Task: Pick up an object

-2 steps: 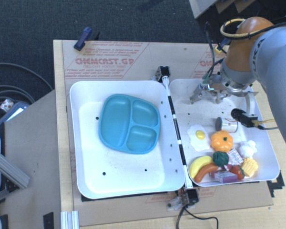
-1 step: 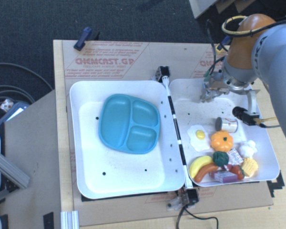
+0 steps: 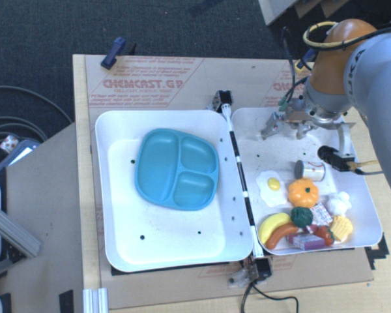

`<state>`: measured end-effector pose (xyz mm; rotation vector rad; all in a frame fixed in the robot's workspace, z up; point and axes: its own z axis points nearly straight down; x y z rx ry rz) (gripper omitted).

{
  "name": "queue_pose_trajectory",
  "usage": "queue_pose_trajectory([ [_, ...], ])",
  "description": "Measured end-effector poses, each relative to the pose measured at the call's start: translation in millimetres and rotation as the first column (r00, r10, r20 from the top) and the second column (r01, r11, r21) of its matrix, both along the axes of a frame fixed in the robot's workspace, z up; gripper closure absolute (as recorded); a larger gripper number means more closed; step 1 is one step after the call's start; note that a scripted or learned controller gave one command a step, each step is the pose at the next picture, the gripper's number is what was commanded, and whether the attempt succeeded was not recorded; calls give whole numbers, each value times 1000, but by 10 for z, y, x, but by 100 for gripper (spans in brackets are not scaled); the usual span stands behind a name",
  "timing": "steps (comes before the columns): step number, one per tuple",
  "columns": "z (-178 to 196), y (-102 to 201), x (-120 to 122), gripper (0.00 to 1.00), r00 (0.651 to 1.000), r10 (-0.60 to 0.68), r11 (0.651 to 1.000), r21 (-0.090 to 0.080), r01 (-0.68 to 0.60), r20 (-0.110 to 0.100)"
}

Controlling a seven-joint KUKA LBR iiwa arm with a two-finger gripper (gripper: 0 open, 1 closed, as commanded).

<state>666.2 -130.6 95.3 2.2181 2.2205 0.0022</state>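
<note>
Hovering over the right bin's (image 3: 362, 204) far end, the hand (image 3: 285, 124) carries nothing, fingers spread wide; next it must reach toward the toy pumpkin (image 3: 303, 192).

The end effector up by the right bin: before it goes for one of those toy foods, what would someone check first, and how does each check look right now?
1. End effector over the right bin: ok, at its far end.
2. Nothing already held: ok, nothing shows between its fingers.
3. Targets in sight: ok, fried egg, orange pumpkin and banana are visible.
4. Easy single pick: not ok for the near pile, items touch; the egg lies apart.
5. Blue tray out of the way: ok, in the left bin.
</note>
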Motion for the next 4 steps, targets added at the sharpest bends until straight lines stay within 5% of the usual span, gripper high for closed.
queue_pose_trajectory([
  [1,-111,127,-728,0,1000,-2,1000,2,2,-6],
  [2,-105,370,-346,0,1000,0,1000,2,0,-3],
  [3,-103,173,6,0,1000,-1,1000,1,1,-2],
  [4,1,178,13,100,1000,0,1000,-1,0,1],
])
